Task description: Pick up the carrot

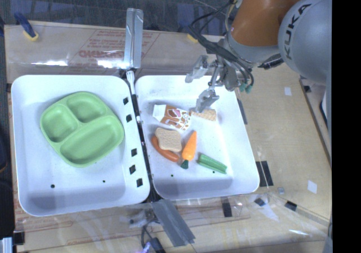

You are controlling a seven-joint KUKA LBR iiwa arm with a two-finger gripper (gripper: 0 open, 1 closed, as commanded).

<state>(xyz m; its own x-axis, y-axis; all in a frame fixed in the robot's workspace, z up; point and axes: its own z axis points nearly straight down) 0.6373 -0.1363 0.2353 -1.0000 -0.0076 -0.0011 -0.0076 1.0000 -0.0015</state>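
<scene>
Orange carrot (190,144) (untouched) in right bin (240,133), gripper (206,101) above

Both bins (237,181) look like smooth, matt white plastic. The 3-compartment green plate (82,127) is plastic with a soft sheen. The carrot (189,144), at 6 o'clock from the bare-metal gripper (206,101), looks like smooth orange plastic. The bench (282,133) looks like pale wood; the arm's orange band (262,12) is glossy.

1. The divided plate (82,127) is lying in the left bin (34,190).
2. The carrot (189,145) is lying in the right bin (237,173), touching the bread slice (168,139) on its left.
3. The cracker (206,115) is sitting behind the carrot.
</scene>
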